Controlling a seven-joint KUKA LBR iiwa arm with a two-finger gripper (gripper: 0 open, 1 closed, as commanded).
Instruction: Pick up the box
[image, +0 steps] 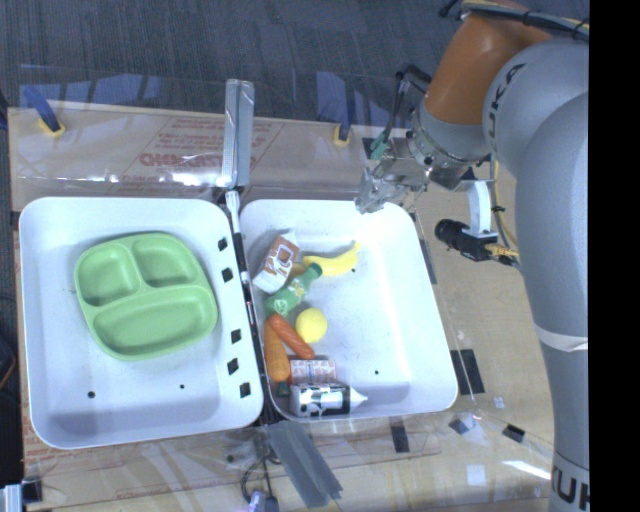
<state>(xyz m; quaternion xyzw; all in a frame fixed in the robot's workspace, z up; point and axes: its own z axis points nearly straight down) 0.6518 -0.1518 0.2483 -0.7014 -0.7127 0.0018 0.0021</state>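
Note:
The box (278, 262) is a small carton with orange and white print, lying tilted near the left wall of the right bin (400, 330). It touches a green bottle (287, 297) just below it. My gripper (372, 196) hangs over the far rim of the right bin, well to the right of the box and apart from it. Nothing shows between its fingers.
A banana (335, 261), a lemon (311, 325), a carrot (288, 338) and a black-and-white can (322, 398) lie in the right bin's left half. A green divided plate (146, 294) fills the left bin (60, 400). A metal divider post (237, 130) stands between the bins.

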